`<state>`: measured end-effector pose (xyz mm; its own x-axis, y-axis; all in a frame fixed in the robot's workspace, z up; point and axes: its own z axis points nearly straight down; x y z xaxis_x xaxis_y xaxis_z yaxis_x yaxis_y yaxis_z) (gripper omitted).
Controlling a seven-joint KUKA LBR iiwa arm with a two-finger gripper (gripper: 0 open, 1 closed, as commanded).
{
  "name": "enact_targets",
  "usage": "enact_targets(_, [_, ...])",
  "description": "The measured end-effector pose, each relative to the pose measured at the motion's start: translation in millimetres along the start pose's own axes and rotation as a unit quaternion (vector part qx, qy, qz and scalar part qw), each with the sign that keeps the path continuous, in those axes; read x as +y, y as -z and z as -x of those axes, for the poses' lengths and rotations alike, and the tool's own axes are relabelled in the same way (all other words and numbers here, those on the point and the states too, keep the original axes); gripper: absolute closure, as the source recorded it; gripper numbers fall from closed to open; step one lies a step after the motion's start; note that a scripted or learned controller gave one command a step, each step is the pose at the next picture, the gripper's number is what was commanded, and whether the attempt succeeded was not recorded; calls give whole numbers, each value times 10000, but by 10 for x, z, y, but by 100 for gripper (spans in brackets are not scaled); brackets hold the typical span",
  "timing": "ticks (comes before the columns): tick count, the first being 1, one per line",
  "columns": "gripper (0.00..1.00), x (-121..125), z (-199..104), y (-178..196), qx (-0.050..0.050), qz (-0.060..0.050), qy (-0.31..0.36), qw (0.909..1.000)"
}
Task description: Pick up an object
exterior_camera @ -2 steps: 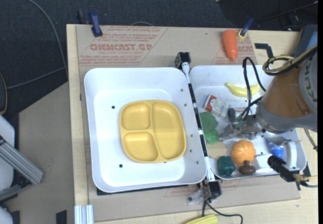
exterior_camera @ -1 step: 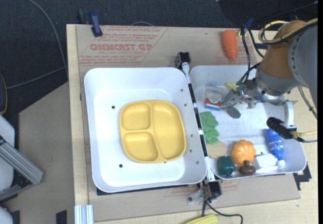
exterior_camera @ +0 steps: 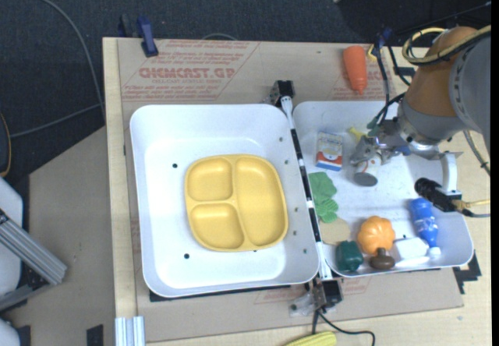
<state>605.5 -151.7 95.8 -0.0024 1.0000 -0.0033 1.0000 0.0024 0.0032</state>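
Hand [exterior_camera: 365,163], grip state unclear, hovers just right of the small carton [exterior_camera: 330,151] in right bin [exterior_camera: 460,247]

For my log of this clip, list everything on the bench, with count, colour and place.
Bins: two, white, side by side.
Divided plate: one, yellow, left bin.
Carrot: one, orange, on the board behind the right bin.
Small carton: one, white and blue, right bin, rear.
Leafy pieces: green, right bin's left side.
Pumpkin: one, orange, right bin, front.
Bottle: one, blue, right bin, front right.
End effector: grey, above the right bin.
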Motion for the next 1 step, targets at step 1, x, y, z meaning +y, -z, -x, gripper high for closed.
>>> enact_targets(1, [100, 305, -741, 897, 17, -7, 1, 10000])
